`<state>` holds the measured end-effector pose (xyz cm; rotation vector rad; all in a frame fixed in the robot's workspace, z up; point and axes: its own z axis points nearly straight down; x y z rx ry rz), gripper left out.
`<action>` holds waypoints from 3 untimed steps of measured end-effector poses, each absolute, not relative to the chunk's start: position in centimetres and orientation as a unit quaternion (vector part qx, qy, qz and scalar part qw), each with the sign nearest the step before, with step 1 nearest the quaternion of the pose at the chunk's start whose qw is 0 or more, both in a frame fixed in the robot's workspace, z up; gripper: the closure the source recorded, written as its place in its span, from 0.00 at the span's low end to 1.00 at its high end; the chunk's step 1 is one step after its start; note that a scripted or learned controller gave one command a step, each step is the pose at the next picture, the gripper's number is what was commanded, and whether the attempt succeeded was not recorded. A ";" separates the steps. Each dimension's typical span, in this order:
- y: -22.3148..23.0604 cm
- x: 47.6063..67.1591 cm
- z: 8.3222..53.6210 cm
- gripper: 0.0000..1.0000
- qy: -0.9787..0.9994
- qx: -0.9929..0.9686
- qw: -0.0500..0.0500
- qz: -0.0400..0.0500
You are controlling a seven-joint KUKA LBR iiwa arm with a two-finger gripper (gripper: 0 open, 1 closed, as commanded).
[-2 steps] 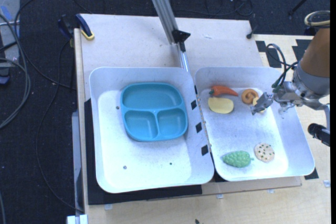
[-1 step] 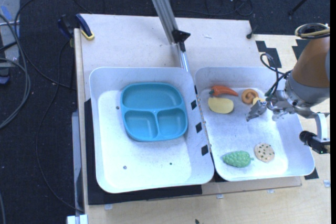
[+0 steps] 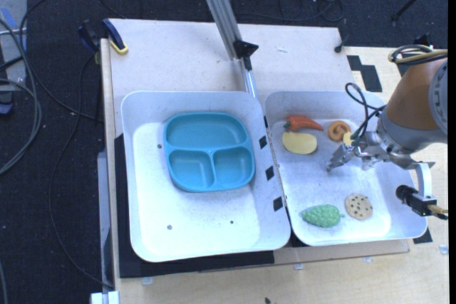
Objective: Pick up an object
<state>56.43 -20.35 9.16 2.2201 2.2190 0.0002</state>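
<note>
My gripper [image 3: 340, 160] hangs low over the right bin [image 3: 406, 228], its thin metal fingers pointing toward the middle of the white floor; from this angle I cannot tell whether they are parted or closed, and nothing shows between them. Five small objects lie in this bin. One orange carrot [image 3: 305, 123], tapered and smooth, sits near the far wall, with one pale yellow, rounded, potato-like lump [image 3: 300, 144] just beside it on the near side. One orange ring-shaped piece [image 3: 339, 129], like a small doughnut, lies close to my fingers. Toward the near wall there is one bumpy green oval piece [image 3: 322, 216] and, beside it, one flat round cookie [image 3: 358, 207] dotted with dark chips. The left bin [image 3: 142, 224] bears one glossy blue plastic tray [image 3: 209, 151] with three compartments.
</note>
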 end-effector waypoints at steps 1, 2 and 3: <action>-20.4 56.6 10.5 1.00 0.707 0.707 0.005 0.001; -20.8 56.5 14.8 1.00 0.707 0.707 0.003 0.001; -20.7 57.2 21.1 1.00 0.708 0.706 0.004 0.002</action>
